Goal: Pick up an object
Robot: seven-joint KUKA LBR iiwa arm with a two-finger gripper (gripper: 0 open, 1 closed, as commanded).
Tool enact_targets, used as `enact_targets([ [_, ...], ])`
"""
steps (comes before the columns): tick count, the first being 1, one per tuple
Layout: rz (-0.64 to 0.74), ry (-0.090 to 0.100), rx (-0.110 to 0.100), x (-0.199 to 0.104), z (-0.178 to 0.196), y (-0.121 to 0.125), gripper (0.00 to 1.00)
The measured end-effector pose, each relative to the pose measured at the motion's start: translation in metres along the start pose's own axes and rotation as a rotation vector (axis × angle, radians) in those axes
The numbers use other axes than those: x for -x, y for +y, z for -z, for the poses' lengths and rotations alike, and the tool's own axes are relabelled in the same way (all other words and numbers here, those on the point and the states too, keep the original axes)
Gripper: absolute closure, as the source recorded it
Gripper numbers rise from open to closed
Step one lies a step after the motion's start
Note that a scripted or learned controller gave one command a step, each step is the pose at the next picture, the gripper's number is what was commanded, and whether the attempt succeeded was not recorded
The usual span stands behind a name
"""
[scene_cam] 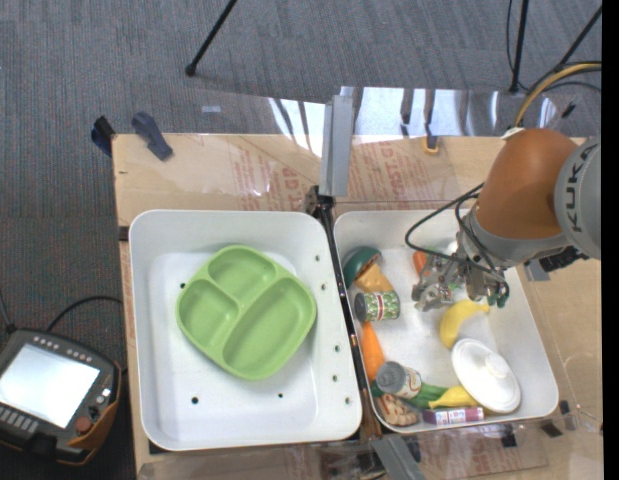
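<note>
**Robot arm hovers over a crowded bin of toy food**

Two shallow white bins sit side by side on a bench. The left bin (149, 268) carries one large item, a green divided plate (247, 311), lying flat with bare floor around it. The right bin (545, 363) is far busier, and the grey arm (529, 193) with its orange band reaches over its upper half from the right.

The gripper (459, 286) hangs low, just above the banana (459, 320); nothing can be seen between its fingers, and whether they stand open or closed cannot be told from this angle.

The banana, the nearest candidate, lies near the middle of the right bin with a white lidded bowl (486, 373) just below it. It looks like a light, hard plastic toy with a smooth, curved skin, so it could slip or roll; a grip across its narrow middle seems the safest hold.

Open floor lies left of the banana. Along the bin's left wall the small things crowd close: a green-and-red piece (360, 264), a small can (377, 306), a carrot (372, 351) and a second can (396, 378), with more bits packed along the bottom edge, leaving little finger room there.
</note>
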State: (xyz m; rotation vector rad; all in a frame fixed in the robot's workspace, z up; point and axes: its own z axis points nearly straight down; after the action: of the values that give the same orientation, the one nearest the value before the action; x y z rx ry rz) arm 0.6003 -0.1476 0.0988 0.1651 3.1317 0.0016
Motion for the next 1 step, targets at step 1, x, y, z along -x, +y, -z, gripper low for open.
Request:
enact_targets([
  [1,0.027,0.000,-0.002,0.0194,0.0112,-0.0594,1.00],
])
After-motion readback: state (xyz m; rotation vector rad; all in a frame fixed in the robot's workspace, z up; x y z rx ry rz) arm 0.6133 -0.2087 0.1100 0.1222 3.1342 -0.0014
